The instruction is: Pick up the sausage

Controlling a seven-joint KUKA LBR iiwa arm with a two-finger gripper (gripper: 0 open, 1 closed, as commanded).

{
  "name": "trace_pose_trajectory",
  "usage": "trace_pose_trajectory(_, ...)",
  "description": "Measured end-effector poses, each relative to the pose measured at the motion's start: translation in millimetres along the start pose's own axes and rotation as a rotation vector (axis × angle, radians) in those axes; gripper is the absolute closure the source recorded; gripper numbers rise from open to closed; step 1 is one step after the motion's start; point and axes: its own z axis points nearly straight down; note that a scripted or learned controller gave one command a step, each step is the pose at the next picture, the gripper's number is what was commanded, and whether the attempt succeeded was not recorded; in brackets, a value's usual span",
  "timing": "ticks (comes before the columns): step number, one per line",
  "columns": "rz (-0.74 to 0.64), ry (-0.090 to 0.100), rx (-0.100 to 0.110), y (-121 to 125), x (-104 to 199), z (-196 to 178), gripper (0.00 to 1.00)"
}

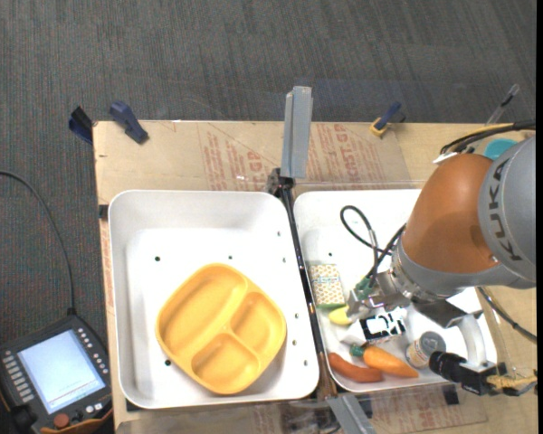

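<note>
The sausage point(353, 369), a short reddish-brown link, lies at the front edge of the right bin point(319, 215), touching an orange carrot point(392, 362) on its right. My gripper point(378, 322) hangs low over the bin's middle, a little behind and to the right of the sausage, above the clutter. The grey arm with its orange band covers the bin's right half. Nothing shows between the gripper and the sausage.
A pale cracker packet point(326, 284) and a yellow-green fruit point(340, 316) lie left of the gripper. A small round can point(425, 346) sits near the carrot. A yellow divided plate point(222, 329) rests in the left bin point(127, 242). A black cable point(357, 226) loops behind.
</note>
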Motion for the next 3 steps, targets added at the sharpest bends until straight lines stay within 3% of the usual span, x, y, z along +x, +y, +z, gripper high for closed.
trace_pose_trajectory(1,0.309,0.002,0.0,16,-56,88,1.0)
trace_pose_trajectory(2,0.382,0.001,-0.001,29,-154,21,1.0)
trace_pose_trajectory(3,0.752,0.002,0.002,0,-127,100,1.0)
